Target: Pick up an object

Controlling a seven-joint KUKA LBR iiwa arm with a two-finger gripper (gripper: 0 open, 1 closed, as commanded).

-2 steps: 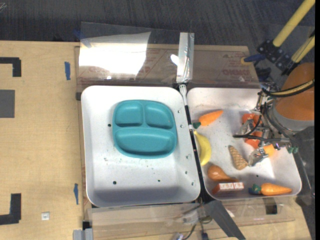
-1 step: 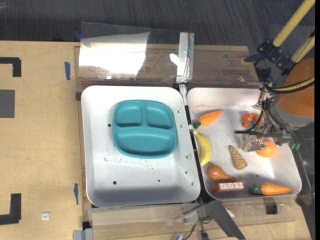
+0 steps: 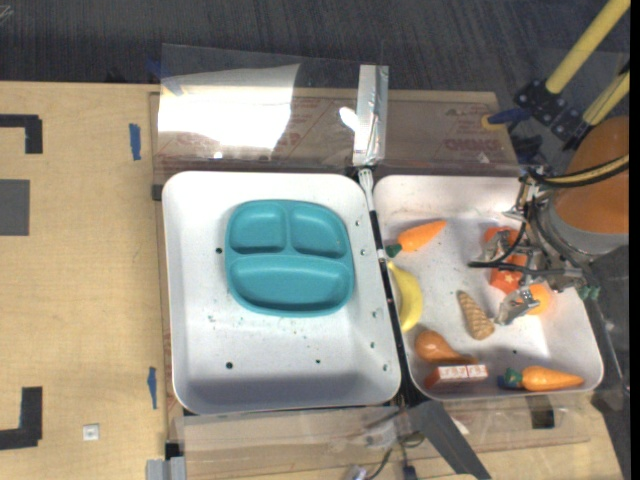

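Orange toy (image 3: 503, 276) under gripper (image 3: 520, 293), right bin (image 3: 575, 338)

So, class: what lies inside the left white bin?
Inside the left bin lies one teal divided plate, flat, toward the far side. Its three compartments hold nothing. Whatever is beneath the plate is covered and cannot be seen.

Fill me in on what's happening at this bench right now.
A grey arm with an orange band reaches in from the right, its gripper low in the right white bin among toy food: two orange carrots, a yellow banana, a tan cone and a small orange-red piece. Nothing is visibly grasped. The left white bin holds a teal divided plate.
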